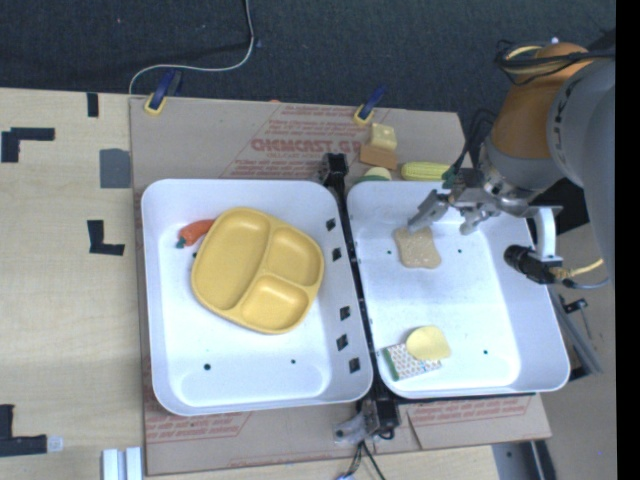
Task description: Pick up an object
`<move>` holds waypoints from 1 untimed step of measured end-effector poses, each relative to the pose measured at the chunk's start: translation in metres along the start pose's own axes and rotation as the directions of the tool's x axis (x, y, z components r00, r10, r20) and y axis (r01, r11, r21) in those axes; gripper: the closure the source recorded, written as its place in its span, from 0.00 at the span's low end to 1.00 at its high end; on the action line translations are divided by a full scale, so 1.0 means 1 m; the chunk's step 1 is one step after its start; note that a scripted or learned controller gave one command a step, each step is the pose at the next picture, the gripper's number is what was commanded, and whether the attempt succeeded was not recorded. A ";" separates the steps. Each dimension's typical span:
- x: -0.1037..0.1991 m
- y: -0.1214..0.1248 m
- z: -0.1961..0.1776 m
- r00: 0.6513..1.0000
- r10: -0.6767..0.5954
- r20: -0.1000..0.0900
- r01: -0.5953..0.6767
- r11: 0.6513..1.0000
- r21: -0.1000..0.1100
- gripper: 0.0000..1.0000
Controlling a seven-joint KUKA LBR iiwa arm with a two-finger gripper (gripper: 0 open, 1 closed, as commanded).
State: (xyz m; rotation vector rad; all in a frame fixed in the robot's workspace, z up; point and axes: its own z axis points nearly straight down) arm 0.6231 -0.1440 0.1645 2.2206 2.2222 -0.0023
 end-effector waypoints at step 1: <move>0.013 0.013 0.081 1.000 -0.001 0.007 0.001 1.000 -0.005 0.00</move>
